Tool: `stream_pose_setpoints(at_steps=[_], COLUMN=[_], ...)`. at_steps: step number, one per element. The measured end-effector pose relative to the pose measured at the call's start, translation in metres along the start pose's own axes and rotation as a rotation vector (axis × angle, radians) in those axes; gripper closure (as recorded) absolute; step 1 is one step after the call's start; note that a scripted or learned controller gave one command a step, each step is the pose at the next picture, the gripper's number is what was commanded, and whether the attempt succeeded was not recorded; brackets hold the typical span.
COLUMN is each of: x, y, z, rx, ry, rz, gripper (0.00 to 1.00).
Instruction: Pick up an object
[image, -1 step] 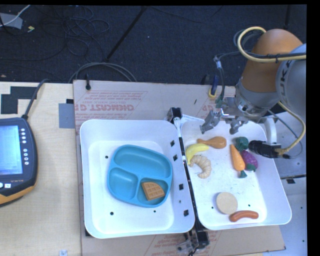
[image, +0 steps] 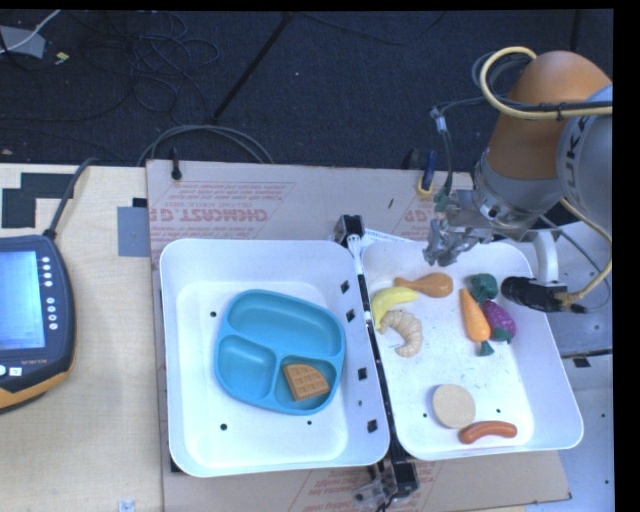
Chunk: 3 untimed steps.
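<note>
Right bin (image: 545, 400) rim beneath pincer (image: 443, 252)

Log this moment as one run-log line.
gripper: above right bin's far edge, holding nothing | nearest: drumstick | banana, carrot in right bin | waffle on blue tray, left bin

Bench (image: 100, 210) with two white bins (image: 190, 300)

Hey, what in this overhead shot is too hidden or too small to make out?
- Pincer, camera view: small and dark over the right bin's far edge; its finger spread is unreadable.
- Purple item, camera view: the carrot overlaps it, so its shape is unclear.
- Arm, camera view: cut off by the right edge.
</note>
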<state>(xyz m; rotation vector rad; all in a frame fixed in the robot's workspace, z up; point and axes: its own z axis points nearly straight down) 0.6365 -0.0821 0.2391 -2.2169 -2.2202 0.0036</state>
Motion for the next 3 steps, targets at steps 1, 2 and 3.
stream_pose_setpoints(at_steps=[1, 2, 3], x=[-0.039, 0.055, 0.130], y=[-0.080, -0.100, -0.116], z=[0.001, -0.036, -0.112], rx=[0.004, -0.004, -0.009], ry=[-0.001, 0.002, 0.001], rz=[0.007, -0.007, -0.007], gripper=[1.00, 1.00, 1.00])
